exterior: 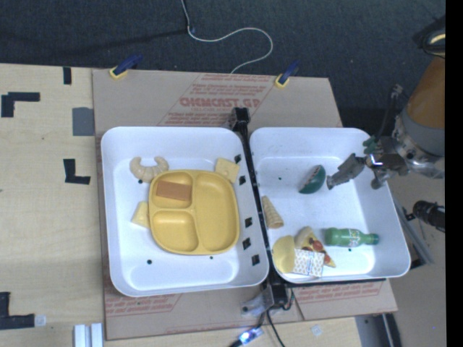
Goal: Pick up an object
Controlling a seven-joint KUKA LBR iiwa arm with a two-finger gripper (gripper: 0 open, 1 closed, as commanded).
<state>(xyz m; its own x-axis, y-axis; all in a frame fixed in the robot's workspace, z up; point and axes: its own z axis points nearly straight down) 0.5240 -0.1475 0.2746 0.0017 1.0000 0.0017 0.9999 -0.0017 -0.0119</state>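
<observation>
Over the right bin (376, 215) the fingers (343, 172) (apparently spread, gripping nothing) hover beside a green wedge (312, 180), bottle (349, 237) nearby.

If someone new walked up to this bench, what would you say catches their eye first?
Most likely the big yellow divided tray in the left bin, with a brown slab in one compartment. Next, the arm's gripper coming in from the right, over the right bin, close beside a dark green wedge. Then the green bottle lying on its side near that bin's front.
</observation>
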